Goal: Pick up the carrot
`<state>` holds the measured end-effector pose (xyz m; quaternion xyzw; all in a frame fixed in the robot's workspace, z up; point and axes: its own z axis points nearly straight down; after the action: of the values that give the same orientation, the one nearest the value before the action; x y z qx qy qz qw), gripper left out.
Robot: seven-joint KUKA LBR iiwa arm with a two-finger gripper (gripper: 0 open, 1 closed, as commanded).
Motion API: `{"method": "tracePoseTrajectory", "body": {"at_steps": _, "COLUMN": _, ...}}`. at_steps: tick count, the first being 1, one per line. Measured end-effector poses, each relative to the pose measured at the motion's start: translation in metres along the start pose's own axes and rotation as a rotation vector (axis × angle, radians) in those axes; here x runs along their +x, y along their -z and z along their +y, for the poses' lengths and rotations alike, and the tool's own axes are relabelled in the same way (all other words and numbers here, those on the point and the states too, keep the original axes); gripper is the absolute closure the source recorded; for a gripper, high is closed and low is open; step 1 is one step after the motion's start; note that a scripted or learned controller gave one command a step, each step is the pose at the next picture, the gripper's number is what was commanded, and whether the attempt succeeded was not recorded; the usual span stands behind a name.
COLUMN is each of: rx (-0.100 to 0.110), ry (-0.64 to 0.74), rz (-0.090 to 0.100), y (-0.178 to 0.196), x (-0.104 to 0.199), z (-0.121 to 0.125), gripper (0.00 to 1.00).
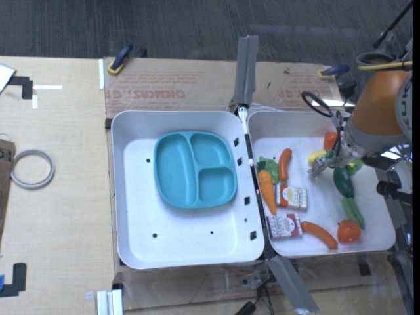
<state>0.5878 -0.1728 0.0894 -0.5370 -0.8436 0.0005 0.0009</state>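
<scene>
While the carrot [266,190] lies flat against the left wall of the right-hand bin [387,231], just right of the frame's centre, nothing is gripping it, so the pick has not yet begun as far as the view shows. It is orange with a green leafy top pointing to the upper left, and its tip points down toward a small red-and-white carton [284,226]. Just to its right sit a second carton [293,197] and, above that, an orange-red sausage [284,164] standing nearly upright in the frame; another sausage [319,234] lies at the lower middle of the bin.

The end effector [319,168] hovers over the upper right part of that same bin, well apart from the carrot, beside a yellow piece [317,156] and a dark green vegetable [343,182]. Whether it is open or closed I cannot tell, since its tip is small and blurred against the clutter; nothing is visibly held in it. A tomato [349,230] rests near the bin's lower right corner.

Left of the carrot, past the divider, the other bin [131,241] holds a blue sectioned plate [195,169]. On the table [52,241] at the frame's left edge lies a roll of tape [30,168].

Judging from this, the whole task remains: moving left across the bin, descending on the carrot, closing and lifting. The bin wall beside it may hinder the grasp.
</scene>
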Motion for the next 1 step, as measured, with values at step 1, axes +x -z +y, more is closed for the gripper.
{"method": "tracePoseTrajectory", "body": {"at_steps": 1, "rx": 0.000, "ry": 0.050, "rz": -0.002, "y": 0.1598, "x": 0.0208, "z": 0.0143, "gripper": 1.00}}
